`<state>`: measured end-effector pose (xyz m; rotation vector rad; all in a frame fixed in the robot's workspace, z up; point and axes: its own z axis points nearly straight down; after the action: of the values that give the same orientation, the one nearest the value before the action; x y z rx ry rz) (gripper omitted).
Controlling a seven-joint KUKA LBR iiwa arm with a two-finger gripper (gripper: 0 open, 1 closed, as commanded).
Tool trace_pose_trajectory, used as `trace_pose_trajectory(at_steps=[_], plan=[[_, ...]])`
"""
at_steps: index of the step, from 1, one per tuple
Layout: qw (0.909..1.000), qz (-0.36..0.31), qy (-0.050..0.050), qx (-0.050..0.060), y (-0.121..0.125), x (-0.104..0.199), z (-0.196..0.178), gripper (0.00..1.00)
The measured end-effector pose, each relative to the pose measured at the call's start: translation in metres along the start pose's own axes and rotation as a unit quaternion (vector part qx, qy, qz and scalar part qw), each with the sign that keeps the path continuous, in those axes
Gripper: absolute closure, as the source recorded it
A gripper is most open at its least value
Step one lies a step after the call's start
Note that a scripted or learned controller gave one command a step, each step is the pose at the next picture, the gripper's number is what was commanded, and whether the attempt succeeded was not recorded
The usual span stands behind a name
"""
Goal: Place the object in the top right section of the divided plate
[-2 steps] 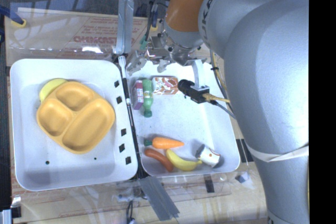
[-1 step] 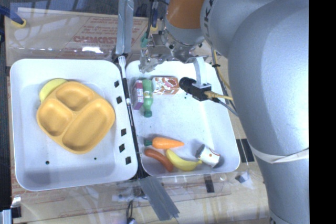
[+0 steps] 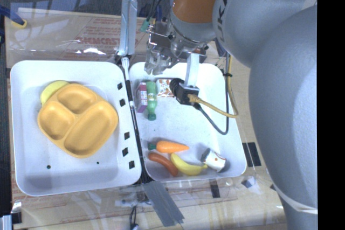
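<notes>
Three sections of the divided plate [image 3: 78, 118] lie bare in the left bin [image 3: 32, 169], so by our judgement nothing of the task is done yet: the pick, the carry across and the drop into the top right section all remain. We see the plate as a mustard-yellow, clover-shaped dish, with a paler yellow thing [image 3: 49, 90] peeking from under its rim at about ten o'clock. Moving right, the right bin [image 3: 229, 132] holds every candidate we can name: a small green bottle [image 3: 152, 99] beside a purple packet [image 3: 143, 95] at eleven o'clock of that bin, and at six o'clock a carrot [image 3: 171, 146], a reddish sausage [image 3: 163, 163], a banana [image 3: 187, 165] and a small white-and-silver piece [image 3: 214, 160]. Which of these is the object we cannot tell; the gripper [image 3: 156, 64] hangs over the bin's twelve o'clock edge, just above the bottle and packet, so one of those seems likeliest. We cannot tell how its end stands from this view, and nothing shows held in it.
</notes>
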<state>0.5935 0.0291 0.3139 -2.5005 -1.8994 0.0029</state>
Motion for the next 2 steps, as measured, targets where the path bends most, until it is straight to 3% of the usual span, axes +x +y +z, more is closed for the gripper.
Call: trace_pose_trajectory(at_steps=[1,2], plan=[[0.9517,0.307,-0.001,0.003,0.036,0.052,0.123,1.00],[0.9599,0.280,-0.001,0.002,-0.036,0.113,0.178,1.00]])
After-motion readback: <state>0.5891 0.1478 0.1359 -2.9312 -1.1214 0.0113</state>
